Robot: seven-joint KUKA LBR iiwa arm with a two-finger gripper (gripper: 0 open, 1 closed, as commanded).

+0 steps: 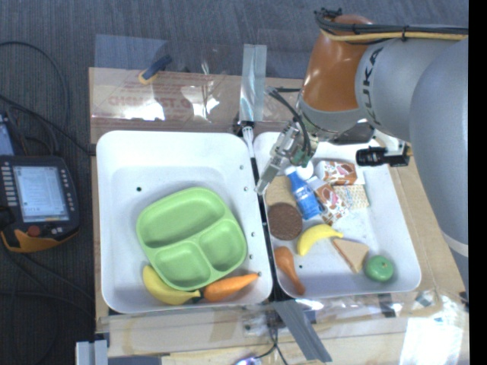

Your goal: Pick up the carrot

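The carrot (230, 286) lies in the left bin (122, 154), just below the green plate (192, 236) and touching its lower edge. A yellow banana (166, 290) lies just beside the carrot, also under the plate's edge. The hand (280, 162) hangs over the wall between the two bins, well above the plate and far from the carrot. I cannot tell if the hand is open or closed.

To do this well, the hand should go down past the plate to the carrot's fat middle and close across it, not along it. The plate's edge and the banana are very close, so the hand could bump them.

In the right bin (403, 238), near the plate, lie a second orange carrot-like thing (288, 270), a brown cookie (285, 220), a blue bottle (305, 196) and a green apple (380, 268).
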